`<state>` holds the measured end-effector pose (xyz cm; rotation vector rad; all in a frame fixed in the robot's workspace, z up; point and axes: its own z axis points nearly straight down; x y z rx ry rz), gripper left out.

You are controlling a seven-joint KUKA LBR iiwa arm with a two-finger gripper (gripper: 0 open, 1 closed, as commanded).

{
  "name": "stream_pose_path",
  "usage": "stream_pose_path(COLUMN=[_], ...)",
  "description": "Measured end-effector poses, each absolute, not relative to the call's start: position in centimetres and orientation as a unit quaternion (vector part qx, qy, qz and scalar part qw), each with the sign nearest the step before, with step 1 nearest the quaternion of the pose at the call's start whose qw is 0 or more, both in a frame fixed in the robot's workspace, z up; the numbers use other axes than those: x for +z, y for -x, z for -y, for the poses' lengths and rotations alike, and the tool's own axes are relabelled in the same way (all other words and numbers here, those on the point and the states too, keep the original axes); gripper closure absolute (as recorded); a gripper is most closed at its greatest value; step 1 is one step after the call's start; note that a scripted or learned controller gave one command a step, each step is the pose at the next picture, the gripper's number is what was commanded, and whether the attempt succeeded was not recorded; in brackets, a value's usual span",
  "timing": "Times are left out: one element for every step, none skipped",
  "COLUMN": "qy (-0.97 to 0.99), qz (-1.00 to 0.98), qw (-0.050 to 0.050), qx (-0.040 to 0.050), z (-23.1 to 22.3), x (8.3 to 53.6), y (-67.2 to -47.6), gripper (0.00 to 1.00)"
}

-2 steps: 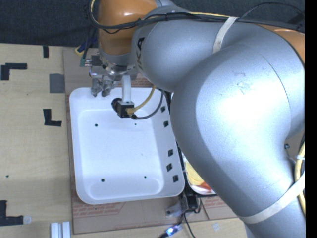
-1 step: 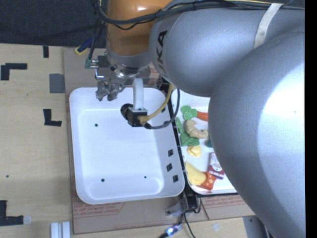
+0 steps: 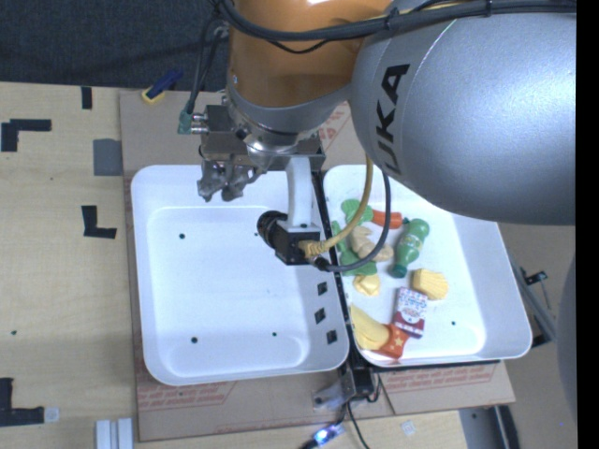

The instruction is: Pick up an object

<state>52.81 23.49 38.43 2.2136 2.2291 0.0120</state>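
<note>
My gripper hangs over the far left part of the left bin. Its two dark fingers point down, stand slightly apart and are open, with nothing between them. The objects lie in the right bin: a green bottle, a yellow chunk, a red and white packet, a yellow banana-like piece, an orange carrot-like piece and a green item. The arm hides the far part of the right bin.
A black ring-shaped part with a yellow-tipped cable hangs from the arm by the divider between the bins. The bins rest on cardboard on a wooden bench. A blue and yellow object lies behind the bins.
</note>
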Motion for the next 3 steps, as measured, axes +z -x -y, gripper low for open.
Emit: stream_pose_path(qy=[-0.706, -0.707, -0.706], qz=[-0.708, -0.708, -0.709], qw=[0.004, -0.003, 0.003], qx=[0.0078, -0.0078, 0.0084], z=[-23.4, -23.3, -23.3], x=[52.8, 37.0, 54.1], y=[-56.4, -54.5, -53.8], gripper=[1.00, 1.00, 1.00])
